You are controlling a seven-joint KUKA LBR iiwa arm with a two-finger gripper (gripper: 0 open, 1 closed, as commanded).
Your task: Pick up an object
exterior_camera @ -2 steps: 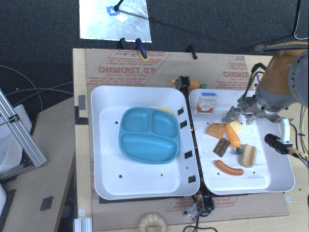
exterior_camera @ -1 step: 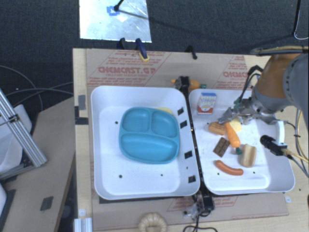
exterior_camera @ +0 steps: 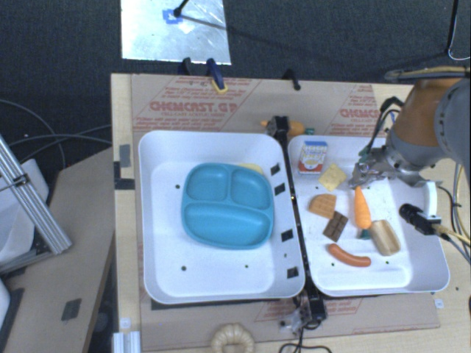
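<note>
End effector [exterior_camera: 360, 176] hovers just above the carrot [exterior_camera: 361, 209] in the right bin [exterior_camera: 434, 271], its grip impossible to tell; "CHEMCAST GP" reads across the table's board [exterior_camera: 193, 107].

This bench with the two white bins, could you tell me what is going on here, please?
A grey KUKA arm reaches in from the right, its gripper low over the right bin, just above the carrot. That bin also holds a small carton, a cheese wedge, a chocolate piece, a sausage and other toy food. The left bin holds a blue divided plate. Nothing looks lifted yet.
</note>
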